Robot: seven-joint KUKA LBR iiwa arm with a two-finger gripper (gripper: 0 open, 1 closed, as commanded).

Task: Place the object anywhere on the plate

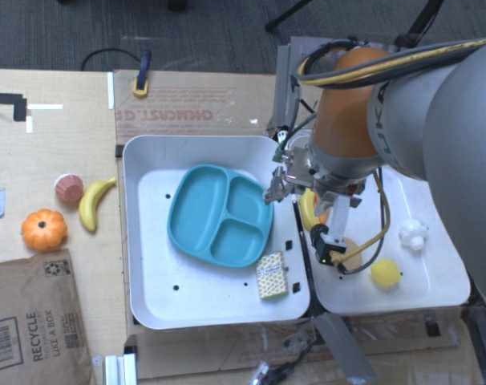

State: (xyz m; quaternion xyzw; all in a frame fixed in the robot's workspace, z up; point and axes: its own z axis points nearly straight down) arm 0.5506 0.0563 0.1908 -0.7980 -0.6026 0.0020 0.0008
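A yellow banana-like object [308,208] is sitting at the right bin's [435,291] left edge, directly under the gripper [323,215], mostly hidden by it. I cannot tell the gripper's state. The blue divided plate [219,215] is lying in the left bin [147,239], beside a patterned sponge [272,276].

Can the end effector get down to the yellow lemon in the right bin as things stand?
Probably yes. The lemon lies open on the right bin's floor, nothing on top of it. The end effector hangs nearby over the divider; only a dangling cable loops close beside the lemon.
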